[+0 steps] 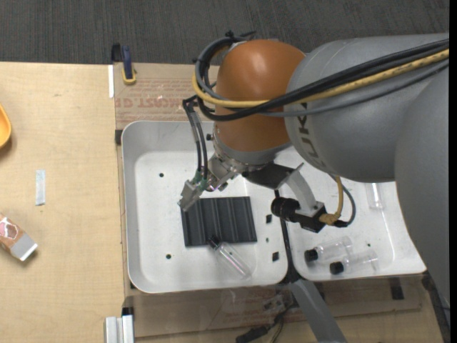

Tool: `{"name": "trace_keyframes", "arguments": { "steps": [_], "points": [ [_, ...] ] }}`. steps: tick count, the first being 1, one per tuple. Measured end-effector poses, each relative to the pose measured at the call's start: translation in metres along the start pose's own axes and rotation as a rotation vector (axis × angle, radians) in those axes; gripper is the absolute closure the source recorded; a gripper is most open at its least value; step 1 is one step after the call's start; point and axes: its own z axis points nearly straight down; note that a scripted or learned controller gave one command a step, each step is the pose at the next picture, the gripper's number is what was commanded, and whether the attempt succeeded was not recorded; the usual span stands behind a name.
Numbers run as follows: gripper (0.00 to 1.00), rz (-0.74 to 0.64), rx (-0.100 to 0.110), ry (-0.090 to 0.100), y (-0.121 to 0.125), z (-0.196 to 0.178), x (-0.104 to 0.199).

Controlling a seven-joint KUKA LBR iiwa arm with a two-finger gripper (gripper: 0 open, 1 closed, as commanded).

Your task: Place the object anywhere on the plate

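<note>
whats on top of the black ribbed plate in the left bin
A clear tube lies across the black plate's near edge, half off it. The gripper hangs over its far-left corner, covering whatever is under it.

2 white bins (143, 213), wooden bench (57, 156)

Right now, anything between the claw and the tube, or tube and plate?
Nothing visible. The claw is at the plate's back left corner; the tube lies across its front edge, bare plate between them.

Orange object (3, 127) cut by the 9 o'clock edge; right bin (400, 252) largely beneath the arm (357, 106).
</note>
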Motion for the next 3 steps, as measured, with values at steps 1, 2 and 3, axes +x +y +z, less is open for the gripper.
{"name": "trace_keyframes", "arguments": {
  "steps": [1,2,3],
  "points": [
    [1.0,0.005,0.002,-0.001,0.0,-0.008,-0.002],
    [1.0,-0.253,-0.001,0.0,-0.015,-0.021,0.026],
    [1.0,-0.367,-0.001,0.0,-0.039,-0.027,0.015]
  ]
}}
